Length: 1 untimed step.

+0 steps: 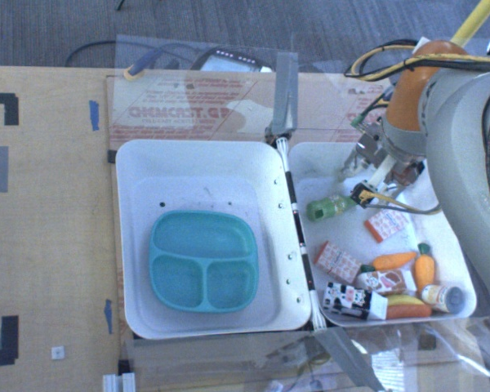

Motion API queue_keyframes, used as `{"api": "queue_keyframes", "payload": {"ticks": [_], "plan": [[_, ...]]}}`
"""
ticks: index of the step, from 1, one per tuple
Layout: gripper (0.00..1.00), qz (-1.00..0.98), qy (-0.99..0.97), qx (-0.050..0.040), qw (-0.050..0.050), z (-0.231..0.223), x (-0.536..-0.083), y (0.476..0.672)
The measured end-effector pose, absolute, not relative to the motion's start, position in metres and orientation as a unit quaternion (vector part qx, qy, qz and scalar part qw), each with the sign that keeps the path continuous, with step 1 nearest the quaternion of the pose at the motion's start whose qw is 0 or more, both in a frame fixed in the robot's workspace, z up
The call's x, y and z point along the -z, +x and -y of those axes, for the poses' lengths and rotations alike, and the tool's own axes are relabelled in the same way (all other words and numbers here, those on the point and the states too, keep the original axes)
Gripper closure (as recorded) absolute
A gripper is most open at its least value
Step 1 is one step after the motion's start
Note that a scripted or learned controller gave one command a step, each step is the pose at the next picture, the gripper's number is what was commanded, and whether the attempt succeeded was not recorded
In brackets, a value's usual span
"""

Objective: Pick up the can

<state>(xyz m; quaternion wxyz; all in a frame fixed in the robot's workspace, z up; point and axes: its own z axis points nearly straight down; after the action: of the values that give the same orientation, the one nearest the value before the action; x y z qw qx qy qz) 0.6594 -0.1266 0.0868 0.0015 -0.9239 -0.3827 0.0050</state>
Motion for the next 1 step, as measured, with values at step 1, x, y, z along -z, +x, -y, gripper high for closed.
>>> {"api": "queue_keyframes", "payload": {"ticks": [1], "plan": [[0.0,0.406,-0.914,0.0007,0.0,0.1374,-0.0867,0.6087]]}}
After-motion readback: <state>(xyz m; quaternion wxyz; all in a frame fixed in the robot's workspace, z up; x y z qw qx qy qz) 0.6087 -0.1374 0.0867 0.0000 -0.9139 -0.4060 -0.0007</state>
